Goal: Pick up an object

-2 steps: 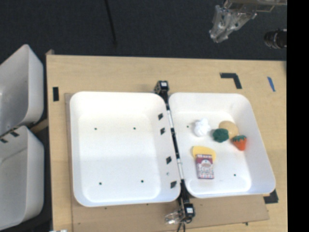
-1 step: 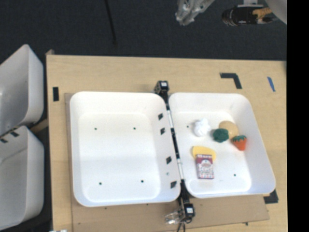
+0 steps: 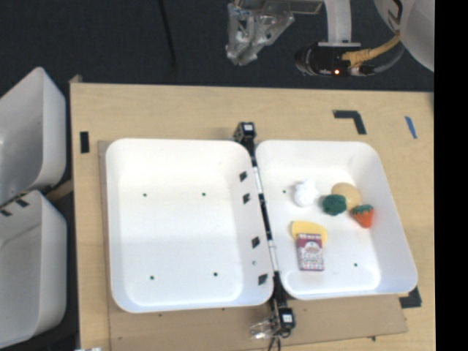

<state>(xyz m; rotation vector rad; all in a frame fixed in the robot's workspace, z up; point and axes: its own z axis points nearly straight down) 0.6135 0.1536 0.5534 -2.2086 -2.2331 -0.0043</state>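
My gripper (image 3: pixel 243 48) hangs high at the top of the camera view, above the dark floor beyond the bench and well away from both bins; nothing shows between its fingers. The right bin (image 3: pixel 380 269) holds several small objects: a white lump (image 3: pixel 304 192), a tan ball (image 3: pixel 346 194), a dark green piece (image 3: pixel 334 205), a red-orange strawberry-like toy (image 3: pixel 363 215), a yellow block (image 3: pixel 308 231) and a small red-and-white box (image 3: pixel 311 254) just below the block.
The left bin (image 3: pixel 175 221) lies beside the right one, joined by a black-clipped divider (image 3: pixel 257 210). White containers (image 3: pixel 25 196) stand off the bench's left edge. Blue and black tape marks (image 3: pixel 351 119) sit on the bench behind the right bin.
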